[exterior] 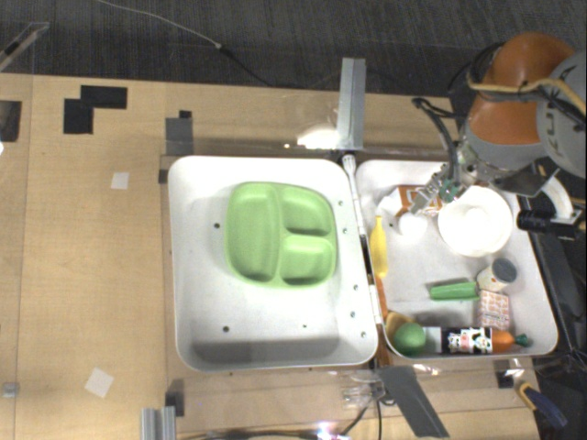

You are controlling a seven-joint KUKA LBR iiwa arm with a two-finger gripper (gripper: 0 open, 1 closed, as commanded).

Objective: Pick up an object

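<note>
Camera view looks down on 2 white bins on the table (83, 273). The left bin (197, 337) carries a green divided plate (280, 234) near its middle. The right bin (546, 324) carries the loose things the task could mean: a yellow banana (378, 246) along its 9 o'clock wall, a white bowl (474, 220) toward 1 o'clock, a green stick-shaped toy (453, 291) at the centre, a small round grey piece (503, 269) and a patterned card (494, 310) at 3 o'clock, a green ball (411, 338) at 7 o'clock, and a black-and-white carton (468, 341) with an orange carrot (507, 341) beside it along 6 o'clock.

The arm (514, 108) comes in from 2 o'clock, and the hand (438, 191) sits low over the bin's 11 o'clock area, just beside the bowl's rim. Whether the hand is wide or narrow I cannot tell; nothing is seen between its tips.

My judgement on risk: the hand is close to the bowl, so a descent here may strike or tip its rim instead of gripping. The bowl looks too broad to grip across, and its smooth wall could slip. White clutter under the hand is hard to read, so a close on bare floor is possible.
</note>
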